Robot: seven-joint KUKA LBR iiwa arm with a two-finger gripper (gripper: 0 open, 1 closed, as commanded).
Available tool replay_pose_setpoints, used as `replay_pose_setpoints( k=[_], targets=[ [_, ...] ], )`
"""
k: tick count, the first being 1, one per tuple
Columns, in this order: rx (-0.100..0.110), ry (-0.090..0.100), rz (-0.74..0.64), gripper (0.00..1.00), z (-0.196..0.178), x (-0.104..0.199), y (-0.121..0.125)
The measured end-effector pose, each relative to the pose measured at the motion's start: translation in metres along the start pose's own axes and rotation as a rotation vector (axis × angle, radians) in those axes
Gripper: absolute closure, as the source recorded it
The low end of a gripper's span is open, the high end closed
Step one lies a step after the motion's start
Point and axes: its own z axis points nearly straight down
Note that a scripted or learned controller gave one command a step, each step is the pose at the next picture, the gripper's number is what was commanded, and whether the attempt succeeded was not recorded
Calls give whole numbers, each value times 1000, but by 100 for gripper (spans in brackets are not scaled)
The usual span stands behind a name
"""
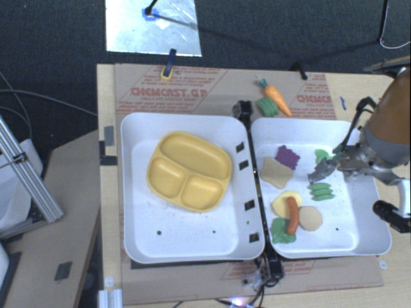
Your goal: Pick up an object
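My gripper (319,171) reaches in from the right over the right bin (366,233). It hovers just above a green pea pod (321,191) and below a small green piece (322,154). To its left lie a purple grape bunch (287,156) and a tan bread slice (275,172). Nearer the bin's front sit a yellow piece (282,203), a red sausage (293,214), a round tan cookie (311,219) and a green leafy piece (281,231).
The left bin (138,236) holds a yellow divided plate (189,171). A toy carrot (277,97) and a green piece (267,106) lie on the cardboard behind the right bin. A black divider (252,172) runs between the bins.
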Motion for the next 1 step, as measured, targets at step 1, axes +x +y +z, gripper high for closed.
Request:
replay_pose_setpoints(
  k=[1],
  targets=[
    [3,1,3,0,112,15,-32]
  ],
)
